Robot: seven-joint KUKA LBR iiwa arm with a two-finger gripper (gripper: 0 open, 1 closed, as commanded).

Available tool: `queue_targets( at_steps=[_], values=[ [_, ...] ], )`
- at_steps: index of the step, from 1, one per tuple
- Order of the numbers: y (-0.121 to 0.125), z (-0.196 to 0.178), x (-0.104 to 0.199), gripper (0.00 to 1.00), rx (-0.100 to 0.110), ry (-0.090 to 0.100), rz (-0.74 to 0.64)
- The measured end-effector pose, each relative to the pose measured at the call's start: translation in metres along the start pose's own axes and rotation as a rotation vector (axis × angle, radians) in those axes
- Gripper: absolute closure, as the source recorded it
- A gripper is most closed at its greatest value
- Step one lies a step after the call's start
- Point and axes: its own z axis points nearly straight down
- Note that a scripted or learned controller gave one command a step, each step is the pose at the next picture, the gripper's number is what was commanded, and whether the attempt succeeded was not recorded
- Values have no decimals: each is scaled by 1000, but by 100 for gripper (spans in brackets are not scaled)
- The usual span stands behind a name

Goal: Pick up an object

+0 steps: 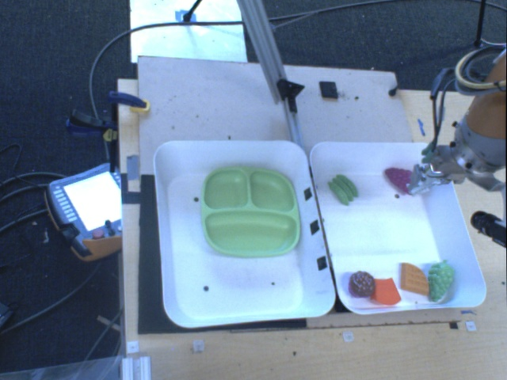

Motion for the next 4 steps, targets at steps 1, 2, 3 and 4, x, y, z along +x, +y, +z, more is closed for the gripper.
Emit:
queue_targets(
  at_steps=[1,2,3,4],
  values=[
    [-3,-47,6,100,0,0,-1],
    [0,-51,54,100,4,3,-4],
    [-4,-35,107,100,6,3,-3],
    [-11,-22,163,100,7,4,-3]
  ],
)
